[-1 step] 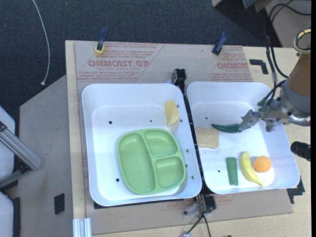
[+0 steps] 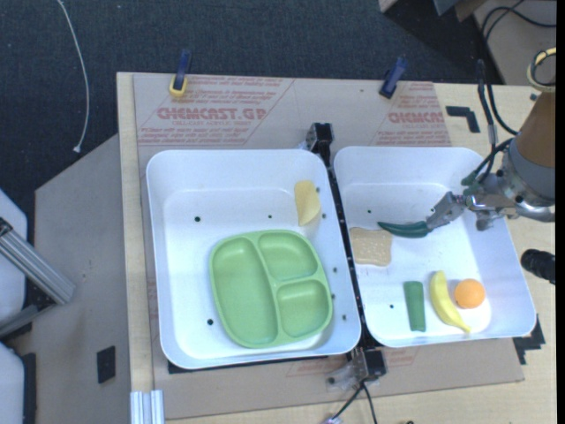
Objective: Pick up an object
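My gripper (image 2: pixel 439 216) reaches in from the right over the upper middle of the right bin (image 2: pixel 503 237). A dark green chili pepper (image 2: pixel 402 229) lies lengthwise just left of the gripper, and its right end meets the gripper's tip. I cannot make out whether the pepper is held or only touched. Below it rests a pale beige slice (image 2: pixel 371 247) against the bin's left wall. A green block (image 2: pixel 414 306), a banana (image 2: pixel 446 301) and an orange (image 2: pixel 469 293) sit at the bin's front right.
The left bin (image 2: pixel 168 237) holds a green divided plate (image 2: pixel 269 285) and a pale yellow piece (image 2: pixel 305 203) near its right wall. A black clamp (image 2: pixel 320 136) sits where the two bins meet at the back. Cables hang at the far right.
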Robot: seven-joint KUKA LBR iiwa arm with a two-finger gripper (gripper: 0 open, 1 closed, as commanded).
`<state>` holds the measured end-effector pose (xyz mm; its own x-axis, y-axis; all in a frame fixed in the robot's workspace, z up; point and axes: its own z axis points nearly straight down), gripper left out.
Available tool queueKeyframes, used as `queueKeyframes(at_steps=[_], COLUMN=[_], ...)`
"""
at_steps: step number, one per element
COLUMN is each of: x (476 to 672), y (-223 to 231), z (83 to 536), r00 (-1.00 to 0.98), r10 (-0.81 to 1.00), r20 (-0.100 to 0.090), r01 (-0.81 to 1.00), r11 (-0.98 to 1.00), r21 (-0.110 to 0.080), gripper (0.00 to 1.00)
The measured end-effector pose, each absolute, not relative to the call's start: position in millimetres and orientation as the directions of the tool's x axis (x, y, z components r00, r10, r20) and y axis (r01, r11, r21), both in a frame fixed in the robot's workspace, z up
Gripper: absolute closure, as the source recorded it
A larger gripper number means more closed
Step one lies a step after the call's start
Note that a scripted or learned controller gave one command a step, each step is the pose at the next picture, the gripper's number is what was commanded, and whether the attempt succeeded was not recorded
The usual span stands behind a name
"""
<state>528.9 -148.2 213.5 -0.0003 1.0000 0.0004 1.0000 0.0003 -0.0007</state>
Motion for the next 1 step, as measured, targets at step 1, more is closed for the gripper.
queueKeyframes(at_steps=[1], x=[523.8], y=[-150.0], z=[151.2], r00=[0.001], r10=[1.000], r20=[0.002], r01=[1.000], r11=[-0.001], r21=[-0.008], gripper=[0.00])
